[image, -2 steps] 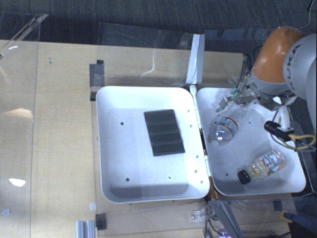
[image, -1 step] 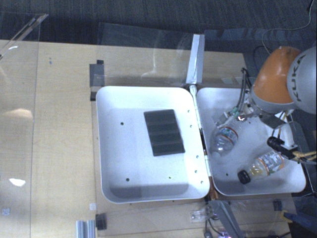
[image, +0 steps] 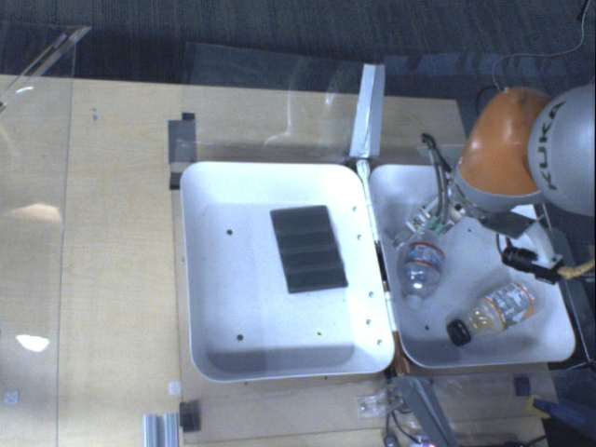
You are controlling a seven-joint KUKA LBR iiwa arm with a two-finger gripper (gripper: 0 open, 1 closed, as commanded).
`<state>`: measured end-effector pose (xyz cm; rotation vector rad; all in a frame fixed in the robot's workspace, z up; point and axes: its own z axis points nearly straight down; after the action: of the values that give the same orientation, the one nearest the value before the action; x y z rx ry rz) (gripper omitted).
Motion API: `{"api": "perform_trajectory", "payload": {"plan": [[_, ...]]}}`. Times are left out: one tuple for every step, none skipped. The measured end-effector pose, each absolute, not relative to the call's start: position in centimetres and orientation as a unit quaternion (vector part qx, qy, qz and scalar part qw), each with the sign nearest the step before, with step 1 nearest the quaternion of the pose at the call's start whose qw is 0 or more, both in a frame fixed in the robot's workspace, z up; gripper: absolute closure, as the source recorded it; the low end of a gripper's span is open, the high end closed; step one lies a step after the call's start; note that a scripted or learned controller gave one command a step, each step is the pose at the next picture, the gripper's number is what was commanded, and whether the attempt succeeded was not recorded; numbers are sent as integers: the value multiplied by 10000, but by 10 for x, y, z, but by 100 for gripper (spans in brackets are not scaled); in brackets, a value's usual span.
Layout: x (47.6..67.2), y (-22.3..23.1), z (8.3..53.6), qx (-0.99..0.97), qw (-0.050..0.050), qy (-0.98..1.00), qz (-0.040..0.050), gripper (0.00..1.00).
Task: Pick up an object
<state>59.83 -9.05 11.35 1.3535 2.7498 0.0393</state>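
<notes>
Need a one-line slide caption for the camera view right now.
KUKA arm's gripper poised above a clear bottle in the right bin; second bottle nearby, dark ribbed pad in left bin.

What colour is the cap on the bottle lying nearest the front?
Black cap, seen in the camera view.

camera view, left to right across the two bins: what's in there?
dark ridged pad in the left bin → clear bottle, upright-looking, in the right bin → bottle with black cap, lying on its side.
</notes>
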Motion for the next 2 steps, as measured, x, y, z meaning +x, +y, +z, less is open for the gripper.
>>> {"api": "perform_trajectory", "payload": {"plan": [[588, -98, 113, 4356, 376, 8992, 130, 0], [614, -97, 89, 4588, 63, 8885, 32, 0]]}}
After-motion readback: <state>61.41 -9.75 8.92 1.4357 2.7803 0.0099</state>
